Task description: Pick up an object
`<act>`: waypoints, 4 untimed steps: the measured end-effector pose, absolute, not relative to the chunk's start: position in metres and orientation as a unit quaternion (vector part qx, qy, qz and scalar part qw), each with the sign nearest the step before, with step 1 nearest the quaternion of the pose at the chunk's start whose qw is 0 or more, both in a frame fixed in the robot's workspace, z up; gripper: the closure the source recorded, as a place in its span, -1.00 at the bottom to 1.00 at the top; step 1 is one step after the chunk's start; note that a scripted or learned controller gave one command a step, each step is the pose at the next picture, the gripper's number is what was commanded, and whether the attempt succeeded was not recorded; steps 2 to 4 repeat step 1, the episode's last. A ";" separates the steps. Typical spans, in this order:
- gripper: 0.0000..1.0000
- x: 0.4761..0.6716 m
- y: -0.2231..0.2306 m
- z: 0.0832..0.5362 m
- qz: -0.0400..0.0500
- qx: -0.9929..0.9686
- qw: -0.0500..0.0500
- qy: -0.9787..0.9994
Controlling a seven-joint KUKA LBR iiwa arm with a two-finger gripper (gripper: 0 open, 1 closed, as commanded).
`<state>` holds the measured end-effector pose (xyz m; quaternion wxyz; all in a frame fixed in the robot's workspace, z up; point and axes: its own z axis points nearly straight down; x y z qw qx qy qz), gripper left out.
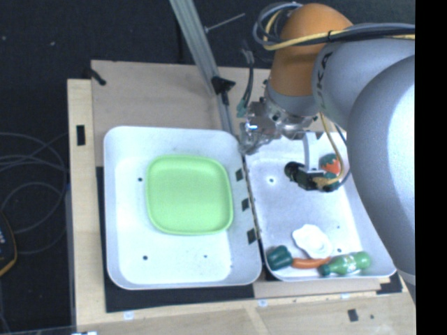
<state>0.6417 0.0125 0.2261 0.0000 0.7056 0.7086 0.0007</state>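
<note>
Nearest you, the bottle [346, 263], carrot [307, 262] and green block [279, 257] crowd the right bin's [279, 187] near edge; a grab there could catch two. Farther back, the gripper [253, 137] hovers over the divider; whether it's closed, you cannot tell.

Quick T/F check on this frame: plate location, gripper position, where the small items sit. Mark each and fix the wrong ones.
1. The square light-green plastic plate lies in the left white bin. True.
2. The gripper hangs over the plate's centre. False: it is at the far end of the divider between the bins.
3. A green bottle-shaped toy lies at the right bin's near edge. True.
4. The small white lumpy object sits on the plate. False: it is in the right bin.
</note>
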 end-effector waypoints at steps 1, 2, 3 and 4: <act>1.00 0.656 0.062 0.227 0.000 0.706 0.000 0.708; 1.00 0.656 0.062 0.227 0.000 0.706 0.000 0.708; 1.00 0.656 0.062 0.227 0.000 0.706 0.000 0.708; 1.00 0.656 0.062 0.227 0.000 0.706 0.000 0.708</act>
